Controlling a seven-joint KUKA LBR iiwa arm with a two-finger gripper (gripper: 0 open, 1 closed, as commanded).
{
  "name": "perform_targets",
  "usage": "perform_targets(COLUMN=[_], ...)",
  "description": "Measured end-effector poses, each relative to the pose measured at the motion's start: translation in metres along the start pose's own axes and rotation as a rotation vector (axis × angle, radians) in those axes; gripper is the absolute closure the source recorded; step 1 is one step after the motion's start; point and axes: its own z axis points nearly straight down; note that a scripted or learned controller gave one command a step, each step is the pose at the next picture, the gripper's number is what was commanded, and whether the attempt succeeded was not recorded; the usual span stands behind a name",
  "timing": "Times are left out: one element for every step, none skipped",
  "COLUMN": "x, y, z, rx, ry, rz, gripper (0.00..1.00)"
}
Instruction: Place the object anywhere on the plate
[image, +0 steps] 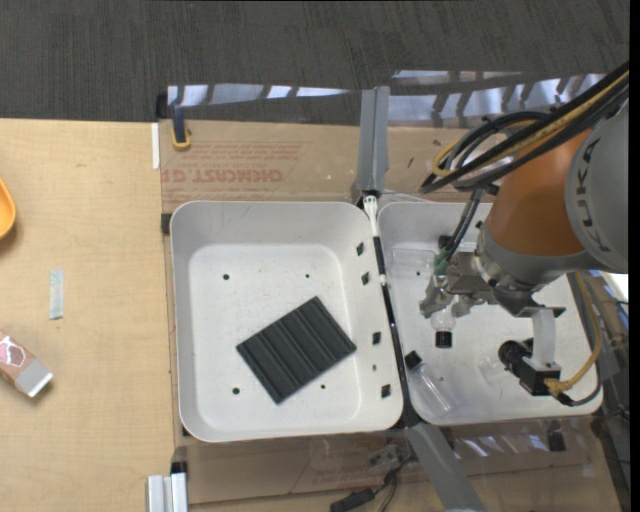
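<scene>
Over the right-hand shallow white bin (420, 395), the grey KUKA arm with its orange band (535, 205) hangs low, its two-finger gripper (443, 305) aimed at a small dark object (443, 339) lying just at its 6 o'clock, apparently lining up a pick. Finger spread cannot be told. At 9 o'clock, the dark ribbed rectangular plate (296, 348) waits in the left white bin (200, 300).
</scene>
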Motion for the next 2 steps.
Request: perform_targets(x=[0.0666, 0.0664], y=[0.0053, 0.0054], z=[-0.0008, -0.0009], rx=[-0.003, -0.003], ry=[-0.001, -0.001], rz=[-0.182, -0.182], gripper=[1.00, 0.00])
